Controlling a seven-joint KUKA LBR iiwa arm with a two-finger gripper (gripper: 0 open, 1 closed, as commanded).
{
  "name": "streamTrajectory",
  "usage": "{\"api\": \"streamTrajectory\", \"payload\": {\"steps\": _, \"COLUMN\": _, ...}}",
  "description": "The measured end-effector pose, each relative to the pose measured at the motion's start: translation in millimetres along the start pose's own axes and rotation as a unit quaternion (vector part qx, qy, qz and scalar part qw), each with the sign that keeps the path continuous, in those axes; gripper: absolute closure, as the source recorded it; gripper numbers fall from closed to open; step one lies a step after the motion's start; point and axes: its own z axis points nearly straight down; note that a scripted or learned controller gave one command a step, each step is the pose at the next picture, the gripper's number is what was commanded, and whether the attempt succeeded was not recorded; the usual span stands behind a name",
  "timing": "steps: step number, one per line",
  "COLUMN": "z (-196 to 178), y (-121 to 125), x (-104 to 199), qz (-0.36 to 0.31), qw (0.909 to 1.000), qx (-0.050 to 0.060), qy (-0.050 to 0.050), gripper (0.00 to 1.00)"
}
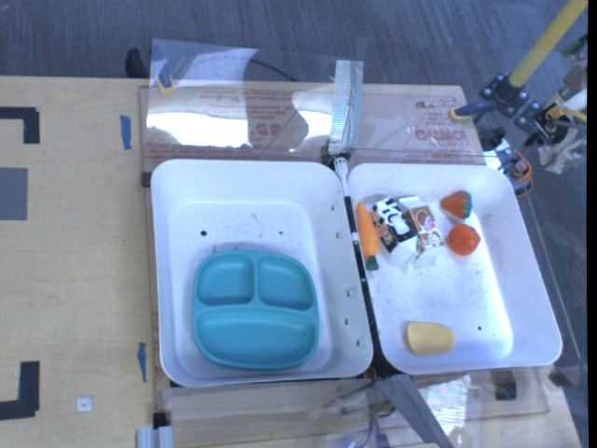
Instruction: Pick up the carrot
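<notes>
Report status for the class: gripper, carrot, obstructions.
Gripper at right bin's far right corner, holding nothing visible. Carrot along bin's left wall. Cow-print packet beside it.

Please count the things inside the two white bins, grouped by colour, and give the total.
Teal: 1, the divided plate
Orange: 1, the carrot
Red: 2, the strawberry and the tomato
Yellow: 1, the yellow block
Mixed print: 1, the small packet
Total: 6
</notes>
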Motion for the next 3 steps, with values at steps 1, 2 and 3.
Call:
{"api": "streamTrajectory", "payload": {"steps": 1, "z": 21, "y": 6, "x": 16, "qz": 0.115, "qw": 0.9933, "qx": 0.003, "qy": -0.004, "gripper": 1.00}}
{"api": "streamTrajectory", "payload": {"steps": 2, "z": 9, "y": 5, "x": 18, "qz": 0.113, "qw": 0.9936, "qx": 0.002, "qy": -0.004, "gripper": 1.00}}
{"api": "streamTrajectory", "payload": {"steps": 3, "z": -46, "y": -7, "x": -2, "qz": 0.064, "qw": 0.9980, "qx": 0.001, "qy": -0.002, "gripper": 1.00}}
